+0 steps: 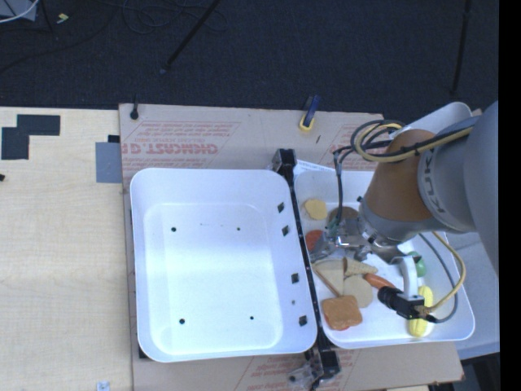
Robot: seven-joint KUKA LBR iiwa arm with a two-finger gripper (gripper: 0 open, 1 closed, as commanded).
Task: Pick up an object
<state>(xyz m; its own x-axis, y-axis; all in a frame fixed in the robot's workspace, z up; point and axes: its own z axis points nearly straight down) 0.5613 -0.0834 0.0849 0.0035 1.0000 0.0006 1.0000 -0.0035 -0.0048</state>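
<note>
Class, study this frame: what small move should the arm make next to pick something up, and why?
Probably a short descent: the gripper hangs low over the right bin, above tan slices and beside a red piece. Nothing visibly sits between its fingers, so no grasp is confirmed.

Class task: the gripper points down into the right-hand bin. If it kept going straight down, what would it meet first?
Probably the pale tan pieces lying below the gripper in the right bin, though depth is hard to judge from this slanted view.

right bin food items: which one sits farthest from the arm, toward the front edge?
The orange-brown toast-like piece, lying at the right bin's front-left corner beside the divider. The pale yellow round piece lies at the back; the tan slices lie mid-bin, right under the arm.
</note>
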